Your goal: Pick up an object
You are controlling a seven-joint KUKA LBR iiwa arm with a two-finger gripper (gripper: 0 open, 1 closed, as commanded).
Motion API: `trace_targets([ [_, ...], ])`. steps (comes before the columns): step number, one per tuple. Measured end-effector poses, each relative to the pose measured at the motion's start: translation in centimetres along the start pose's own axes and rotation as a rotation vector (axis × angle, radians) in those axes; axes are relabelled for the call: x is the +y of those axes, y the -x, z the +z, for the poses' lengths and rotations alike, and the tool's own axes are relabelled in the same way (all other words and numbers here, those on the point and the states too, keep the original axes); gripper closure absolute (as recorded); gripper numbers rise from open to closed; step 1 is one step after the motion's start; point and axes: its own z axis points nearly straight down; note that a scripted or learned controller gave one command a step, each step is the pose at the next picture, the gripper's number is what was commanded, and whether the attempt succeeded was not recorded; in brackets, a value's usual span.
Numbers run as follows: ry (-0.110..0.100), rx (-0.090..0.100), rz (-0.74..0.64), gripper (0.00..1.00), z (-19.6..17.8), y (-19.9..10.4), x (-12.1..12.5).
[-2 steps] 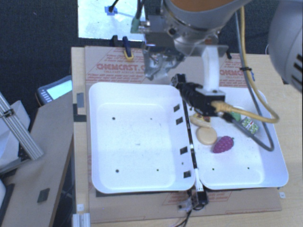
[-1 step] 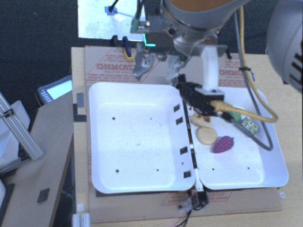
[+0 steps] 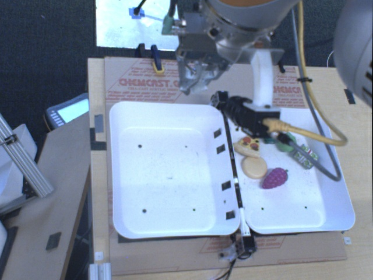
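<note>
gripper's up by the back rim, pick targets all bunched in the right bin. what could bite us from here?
1. The tan disc, purple grape toy and pizza-slice toy lie close together, so a grasp may nudge or catch two.
2. The yellow cable and grey cable drape across the right bin and could snag the gripper on descent.

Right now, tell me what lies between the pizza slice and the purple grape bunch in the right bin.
A round tan cookie lies between the pizza slice and the grape bunch, in the camera view.
</note>
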Motion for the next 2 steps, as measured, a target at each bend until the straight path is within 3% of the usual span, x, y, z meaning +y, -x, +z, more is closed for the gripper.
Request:
trace_targets([
  [1, 0.0, 0.0, -0.002, 0.0, 0.0, 0.0, 0.0],
  [2, 0.001, 0.001, -0.005, 1.0, -1.1, 0.0, 0.0],
])
